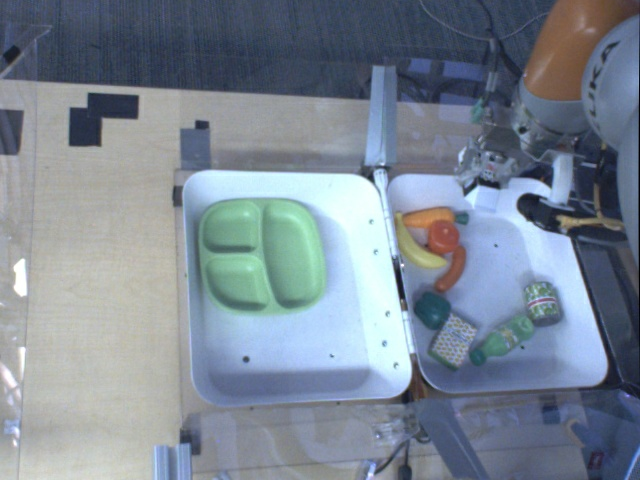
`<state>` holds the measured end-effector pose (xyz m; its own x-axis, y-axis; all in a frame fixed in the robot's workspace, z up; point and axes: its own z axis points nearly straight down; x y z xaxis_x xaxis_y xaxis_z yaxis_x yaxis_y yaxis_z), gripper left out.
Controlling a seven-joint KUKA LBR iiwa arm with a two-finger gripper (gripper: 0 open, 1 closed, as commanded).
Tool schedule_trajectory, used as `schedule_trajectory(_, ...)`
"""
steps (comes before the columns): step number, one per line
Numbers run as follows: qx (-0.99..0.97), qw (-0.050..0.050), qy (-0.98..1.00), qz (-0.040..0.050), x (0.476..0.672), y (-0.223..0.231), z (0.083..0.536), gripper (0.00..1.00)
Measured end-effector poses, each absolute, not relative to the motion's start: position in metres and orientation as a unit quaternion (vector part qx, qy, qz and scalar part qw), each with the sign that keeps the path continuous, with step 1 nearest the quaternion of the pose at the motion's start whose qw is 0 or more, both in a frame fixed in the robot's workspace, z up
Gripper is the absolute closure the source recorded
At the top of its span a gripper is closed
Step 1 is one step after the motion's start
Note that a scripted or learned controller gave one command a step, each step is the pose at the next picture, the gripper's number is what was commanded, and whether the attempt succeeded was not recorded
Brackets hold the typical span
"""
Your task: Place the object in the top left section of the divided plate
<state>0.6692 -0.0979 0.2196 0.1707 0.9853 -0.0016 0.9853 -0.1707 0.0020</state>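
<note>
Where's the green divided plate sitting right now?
In the camera view the green divided plate lies in the upper-left part of the left bin, across the divider from the right bin that holds the toy food.

We saw a bulky grey robot arm (612, 63) with a glossy orange band (572, 30) above its wrist, thin black cables (470, 13) looping behind, and a small metallic two-finger gripper (484, 168).

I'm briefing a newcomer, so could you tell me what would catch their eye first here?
Probably the green divided plate, alone in the left bin. Next, the bright clutter in the right bin: a banana, tomato and carrot bunched at its upper left. The claw hovers at that bin's top edge.
</note>
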Motion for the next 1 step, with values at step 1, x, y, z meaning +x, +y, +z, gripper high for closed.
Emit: schedule_trajectory(1,0.672,0.0,0.741,0.0007,0.6495,-0.0497,0.1844,1.0)
